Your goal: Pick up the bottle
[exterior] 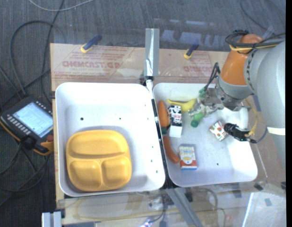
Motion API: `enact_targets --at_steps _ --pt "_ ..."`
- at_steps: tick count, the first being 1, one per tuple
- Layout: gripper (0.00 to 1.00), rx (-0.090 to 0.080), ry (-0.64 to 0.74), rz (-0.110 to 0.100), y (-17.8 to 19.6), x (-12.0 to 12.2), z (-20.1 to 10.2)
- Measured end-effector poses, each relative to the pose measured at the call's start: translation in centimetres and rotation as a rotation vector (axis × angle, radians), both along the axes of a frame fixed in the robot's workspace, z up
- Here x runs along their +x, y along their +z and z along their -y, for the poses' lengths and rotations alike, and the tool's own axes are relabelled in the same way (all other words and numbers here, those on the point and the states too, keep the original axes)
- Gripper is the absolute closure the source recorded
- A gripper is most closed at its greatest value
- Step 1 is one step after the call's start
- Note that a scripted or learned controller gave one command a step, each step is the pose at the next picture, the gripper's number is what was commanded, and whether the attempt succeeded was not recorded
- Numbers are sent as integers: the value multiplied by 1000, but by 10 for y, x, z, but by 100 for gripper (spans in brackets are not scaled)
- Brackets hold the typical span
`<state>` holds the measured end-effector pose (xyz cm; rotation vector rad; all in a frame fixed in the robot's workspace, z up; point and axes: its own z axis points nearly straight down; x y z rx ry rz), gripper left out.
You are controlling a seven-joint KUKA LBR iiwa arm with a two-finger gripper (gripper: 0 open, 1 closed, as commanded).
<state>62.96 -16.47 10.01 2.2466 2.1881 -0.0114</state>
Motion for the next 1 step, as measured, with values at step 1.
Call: enact_targets --at_steps 1 --pt "100 9 7 -2 82 -18 -110"
